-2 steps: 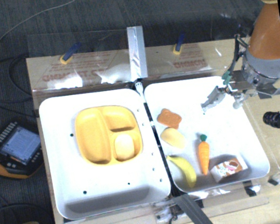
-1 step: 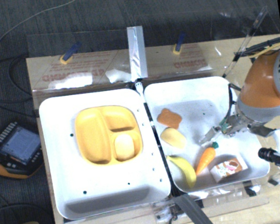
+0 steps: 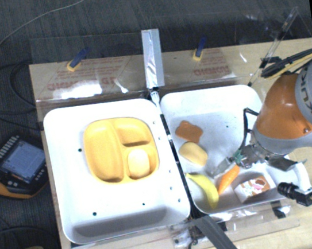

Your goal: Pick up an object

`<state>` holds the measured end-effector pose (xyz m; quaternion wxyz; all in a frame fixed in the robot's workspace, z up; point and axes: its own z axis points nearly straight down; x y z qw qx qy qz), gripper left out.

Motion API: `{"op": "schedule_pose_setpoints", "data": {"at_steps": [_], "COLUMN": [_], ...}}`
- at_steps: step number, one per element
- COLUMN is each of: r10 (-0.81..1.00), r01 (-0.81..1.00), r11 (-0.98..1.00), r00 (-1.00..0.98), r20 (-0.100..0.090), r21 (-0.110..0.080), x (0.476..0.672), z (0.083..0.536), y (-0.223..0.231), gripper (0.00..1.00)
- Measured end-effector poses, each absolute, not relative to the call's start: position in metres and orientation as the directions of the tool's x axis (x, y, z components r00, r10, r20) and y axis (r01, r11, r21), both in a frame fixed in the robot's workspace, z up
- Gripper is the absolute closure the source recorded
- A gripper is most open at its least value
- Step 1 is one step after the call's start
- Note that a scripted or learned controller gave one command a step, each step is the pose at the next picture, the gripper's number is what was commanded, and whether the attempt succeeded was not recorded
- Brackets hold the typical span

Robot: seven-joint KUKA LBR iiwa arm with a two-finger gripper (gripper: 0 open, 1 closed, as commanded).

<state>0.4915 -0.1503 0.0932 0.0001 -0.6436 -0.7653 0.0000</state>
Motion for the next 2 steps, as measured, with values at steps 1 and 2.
{"op": "schedule_pose_setpoints", "data": {"at_steps": [1,2], "r10": [0.985,0.991], "r01": [0.985,0.991], "r11": [0.171,0.131], "r00": [-0.171,-0.131], "r20": [0.0,-0.001], "r21": [0.001,-0.002], "x": [0.492,0.529], "z": [0.102,0.217], "y": [-0.15,-0.108], "gripper": [1.0,1.0]}}
